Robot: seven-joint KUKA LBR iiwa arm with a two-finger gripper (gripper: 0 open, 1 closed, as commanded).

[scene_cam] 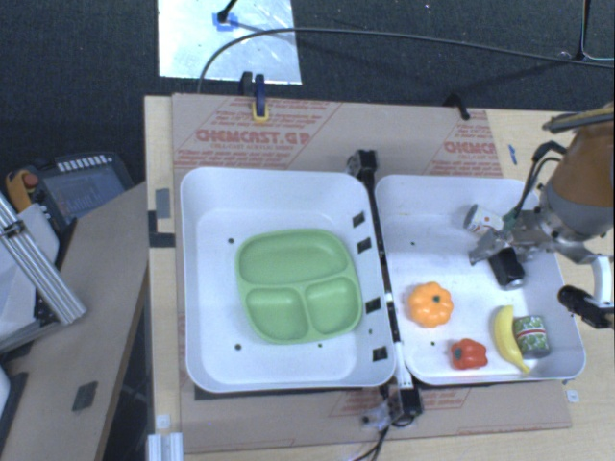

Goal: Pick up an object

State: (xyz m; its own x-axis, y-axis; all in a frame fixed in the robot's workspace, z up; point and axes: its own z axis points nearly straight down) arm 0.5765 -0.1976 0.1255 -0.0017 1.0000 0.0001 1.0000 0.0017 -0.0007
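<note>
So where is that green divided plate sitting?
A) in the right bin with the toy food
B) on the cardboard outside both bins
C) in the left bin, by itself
C: the green plate lies in the left bin, while the pumpkin and banana lie in the right bin.

Tabletop on dark carpet, seen from above under even light.

The tabletop point(317, 128) is covered with tan cardboard printed in red, and a yellow-and-blue clamp point(258, 97) grips its far edge. Beyond it lies dark carpet floor point(77, 56) with a shiny silver sheet point(231, 27) set flat on it; a black cable point(404, 38) runs across the floor and over the sheet. At left stands a lower wooden side table point(86, 296), carrying a grey handheld control pendant point(82, 190) and an aluminium rail point(43, 272) lying at a slant. More cables hang at the tabletop's near edge point(389, 416).
</note>
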